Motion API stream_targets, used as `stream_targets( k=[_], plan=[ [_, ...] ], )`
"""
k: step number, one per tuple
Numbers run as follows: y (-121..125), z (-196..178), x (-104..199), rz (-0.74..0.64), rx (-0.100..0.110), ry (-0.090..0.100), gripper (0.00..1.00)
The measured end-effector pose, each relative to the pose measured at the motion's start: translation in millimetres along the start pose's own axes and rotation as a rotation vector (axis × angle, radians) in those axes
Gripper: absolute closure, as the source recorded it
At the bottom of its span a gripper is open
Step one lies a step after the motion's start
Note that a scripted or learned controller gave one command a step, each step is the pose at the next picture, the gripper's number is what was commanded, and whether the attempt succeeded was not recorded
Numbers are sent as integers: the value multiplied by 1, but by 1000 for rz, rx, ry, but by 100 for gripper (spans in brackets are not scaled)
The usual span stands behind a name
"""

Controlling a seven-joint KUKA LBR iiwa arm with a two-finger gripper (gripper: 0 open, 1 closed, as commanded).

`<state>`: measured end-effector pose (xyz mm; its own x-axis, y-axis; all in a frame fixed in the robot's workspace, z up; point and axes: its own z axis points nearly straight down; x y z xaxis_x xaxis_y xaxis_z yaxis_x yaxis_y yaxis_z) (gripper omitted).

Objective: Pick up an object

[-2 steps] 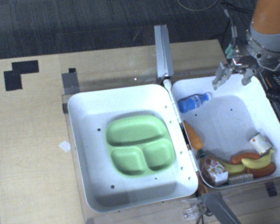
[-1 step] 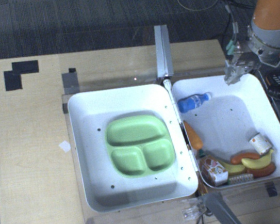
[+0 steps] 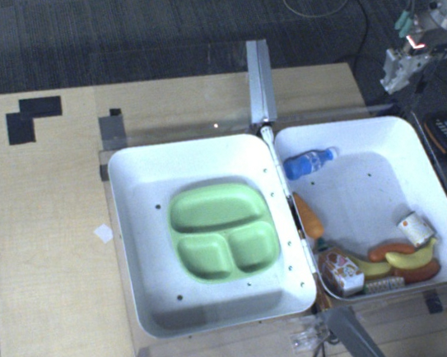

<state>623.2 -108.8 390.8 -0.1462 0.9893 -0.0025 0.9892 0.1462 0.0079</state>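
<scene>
The right bin (image 3: 418, 144) holds several objects. A blue bottle (image 3: 308, 162) lies at its far left corner, and an orange carrot-like piece (image 3: 308, 217) rests along the left wall. At the near side sit a red and white packet (image 3: 341, 271), a yellow banana (image 3: 407, 255), reddish sausage shapes (image 3: 414, 273) and a small white can (image 3: 416, 228). My gripper (image 3: 398, 77) hangs above the bench beyond the right bin's far right corner, well clear of every object, with nothing seen in it.
The left bin (image 3: 143, 227) holds a green three-compartment tray (image 3: 223, 230). A metal post (image 3: 260, 81) stands behind the divider between the bins. Cables lie on the dark floor at the back right. Wooden bench top stretches to the left.
</scene>
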Motion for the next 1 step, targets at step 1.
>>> stream_targets(
  k=[1],
  plan=[
    [2, -12, 1, -6, -6, -3, 100]
  ],
)
